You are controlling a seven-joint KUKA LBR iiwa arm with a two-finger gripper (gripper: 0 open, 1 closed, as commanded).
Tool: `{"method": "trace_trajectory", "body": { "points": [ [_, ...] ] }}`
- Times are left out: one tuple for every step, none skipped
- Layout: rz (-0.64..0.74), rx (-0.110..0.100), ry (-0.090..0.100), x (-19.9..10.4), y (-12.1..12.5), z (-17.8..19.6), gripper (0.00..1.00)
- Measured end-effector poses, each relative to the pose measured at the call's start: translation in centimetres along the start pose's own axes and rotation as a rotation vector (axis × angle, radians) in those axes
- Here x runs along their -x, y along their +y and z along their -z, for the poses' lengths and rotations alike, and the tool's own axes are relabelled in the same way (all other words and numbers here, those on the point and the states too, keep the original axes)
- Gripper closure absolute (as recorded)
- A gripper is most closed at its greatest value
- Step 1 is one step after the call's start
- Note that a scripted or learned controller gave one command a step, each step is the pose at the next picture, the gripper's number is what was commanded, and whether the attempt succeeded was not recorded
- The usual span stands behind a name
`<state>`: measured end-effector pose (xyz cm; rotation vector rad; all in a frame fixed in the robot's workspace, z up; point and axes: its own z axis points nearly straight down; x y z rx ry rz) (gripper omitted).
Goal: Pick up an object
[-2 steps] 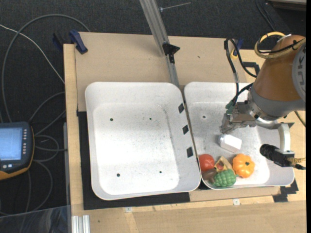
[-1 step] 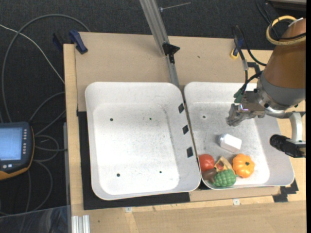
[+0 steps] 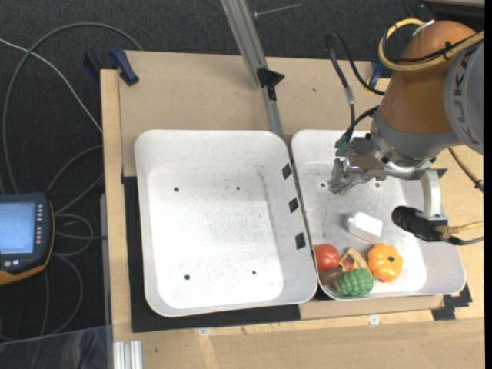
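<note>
- The two bins, left bin [image 3: 207,221] and right bin [image 3: 438,271], look like smooth white plastic with a faint sheen, the left one flecked with dark specks.
- The bench [image 3: 192,91] looks like matt, pale wood board.
- The floor [image 3: 46,21] at upper left looks like dark, rough carpet.
- The arm [image 3: 423,75] has a glossy orange shell above grey, smooth casing.
- The pole [image 3: 242,21] at top centre looks like brushed metal.
- The orange pumpkin [image 3: 385,261], red tomato [image 3: 327,257] and green toy [image 3: 355,283] look like shiny plastic.
- The white block [image 3: 364,224] looks smooth and matt.
</note>
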<state>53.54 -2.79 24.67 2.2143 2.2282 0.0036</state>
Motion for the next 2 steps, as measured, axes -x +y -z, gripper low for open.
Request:
{"method": "trace_trajectory", "body": {
  "points": [
    [0.001, -0.006, 0.002, -5.4, -0.3, -1.2, 1.0],
    [0.002, -0.001, 0.002, -11.7, 0.1, -0.6, 1.0]
  ]
}}
